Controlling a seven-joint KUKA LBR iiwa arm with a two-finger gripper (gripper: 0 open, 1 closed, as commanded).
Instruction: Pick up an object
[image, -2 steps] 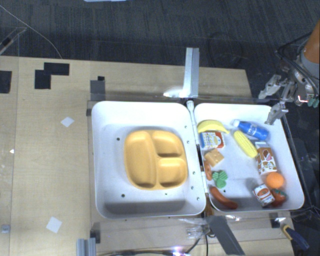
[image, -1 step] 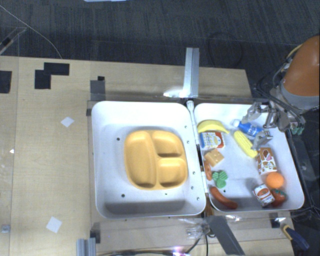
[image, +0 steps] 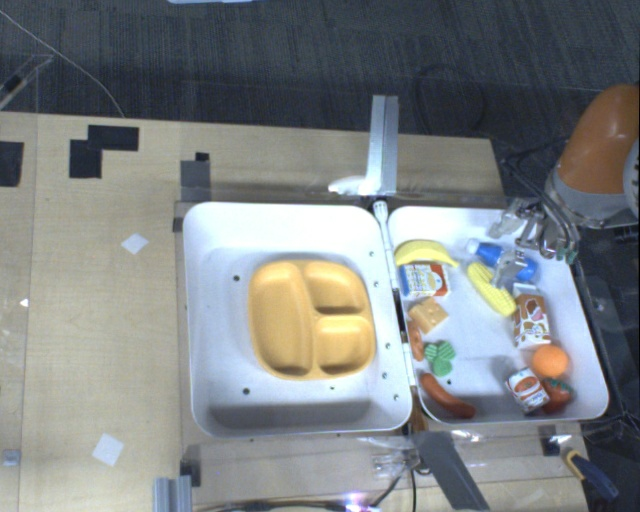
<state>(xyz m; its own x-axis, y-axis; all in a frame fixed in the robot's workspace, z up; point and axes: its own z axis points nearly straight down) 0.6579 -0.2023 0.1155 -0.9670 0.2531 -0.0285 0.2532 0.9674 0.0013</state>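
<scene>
A robotics lab — a plywood bench (image: 90, 330) with black marker patches (image: 100, 148), metal brackets (image: 384, 140) clamping two white bins (image: 200, 330), loose cables (image: 70, 60) trailing.

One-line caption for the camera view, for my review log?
Hand over the right bin of toy food near the corn; yellow tray in the left bin.

Toy foods (image: 480, 320) scattered flat, right bin (image: 590, 345).

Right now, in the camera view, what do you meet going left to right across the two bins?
Yellow divided tray → banana → corn cob → orange
</scene>
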